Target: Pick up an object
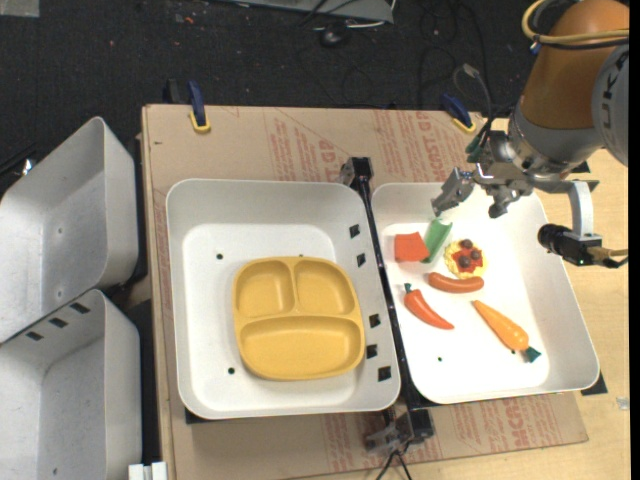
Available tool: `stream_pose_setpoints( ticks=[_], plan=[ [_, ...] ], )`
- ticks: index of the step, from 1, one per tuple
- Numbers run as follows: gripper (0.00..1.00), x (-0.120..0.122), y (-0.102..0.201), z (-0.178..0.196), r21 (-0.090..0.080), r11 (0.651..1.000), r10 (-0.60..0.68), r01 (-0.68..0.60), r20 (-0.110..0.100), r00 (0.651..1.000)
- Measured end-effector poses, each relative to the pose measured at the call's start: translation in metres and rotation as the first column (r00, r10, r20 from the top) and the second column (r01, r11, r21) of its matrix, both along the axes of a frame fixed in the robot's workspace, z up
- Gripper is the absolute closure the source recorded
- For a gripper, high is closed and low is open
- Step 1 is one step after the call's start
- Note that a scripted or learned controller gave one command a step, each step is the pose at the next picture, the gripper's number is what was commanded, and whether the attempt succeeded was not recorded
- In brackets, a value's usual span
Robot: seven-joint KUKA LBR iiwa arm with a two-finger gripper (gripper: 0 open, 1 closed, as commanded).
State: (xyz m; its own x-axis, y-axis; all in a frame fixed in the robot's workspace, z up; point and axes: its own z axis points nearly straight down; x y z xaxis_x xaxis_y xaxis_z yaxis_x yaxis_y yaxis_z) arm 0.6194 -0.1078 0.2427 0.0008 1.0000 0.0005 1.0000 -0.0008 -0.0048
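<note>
Now | gripper [472, 194] hangs spread over right bin [572, 353], gripping nothing; poised above green piece [437, 238] beside red block [409, 247] | yellow tray [298, 318] fills left bin [190, 268]

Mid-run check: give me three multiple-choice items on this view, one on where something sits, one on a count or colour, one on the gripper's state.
1. Where is the yellow tray?
A. left bin
B. right bin
C. on the bench outside the bins

2. How many toy foods lie in the right bin?
A. three
B. six
C. nine

3. What is the gripper doing?
A. open above the right bin, holding nothing
B. shut on the carrot
C. resting on the tray

Answers:
1 A, the tray sits in the left bin.
2 B: red block, green piece, pizza, sausage, chili, carrot.
3 A, its fingers are spread with nothing between them.
</note>
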Motion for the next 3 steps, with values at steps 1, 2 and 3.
stream_pose_setpoints(
  ticks=[1,2,3],
  plan=[
    [0.0,-0.007,0.001,-0.046,0.0,1.0,0.0,0.0,-0.001,1.0],
    [0.0,-0.007,-0.009,-0.101,0.0,1.0,-0.001,0.001,-0.002,1.0],
    [1.0,-0.005,-0.008,-0.087,-0.002,1.0,-0.001,0.001,0.006,1.0]
  ],
)
